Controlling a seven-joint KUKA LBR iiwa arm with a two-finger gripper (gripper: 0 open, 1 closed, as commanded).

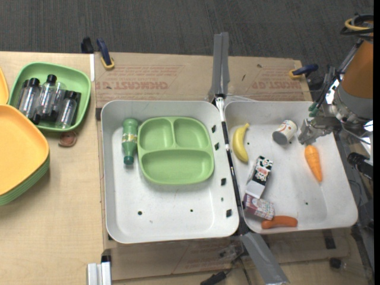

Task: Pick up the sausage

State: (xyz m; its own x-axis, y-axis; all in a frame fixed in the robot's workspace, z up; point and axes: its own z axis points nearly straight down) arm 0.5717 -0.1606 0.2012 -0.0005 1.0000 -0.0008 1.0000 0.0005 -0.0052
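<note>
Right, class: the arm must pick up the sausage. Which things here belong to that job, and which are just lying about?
Belongs to the job:
sausage
hand
right bin

Just lying about:
carrot
banana
cup
milk carton
green bottle
green divided plate

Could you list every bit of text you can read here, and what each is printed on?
"CHEMCAST GP", upside down in red, twice on the brown cardboard behind the bins.
Milk carton: cow-pattern print, wording too small to read.
Purple carton: print blurred.
Bottle label: unreadable.
</note>
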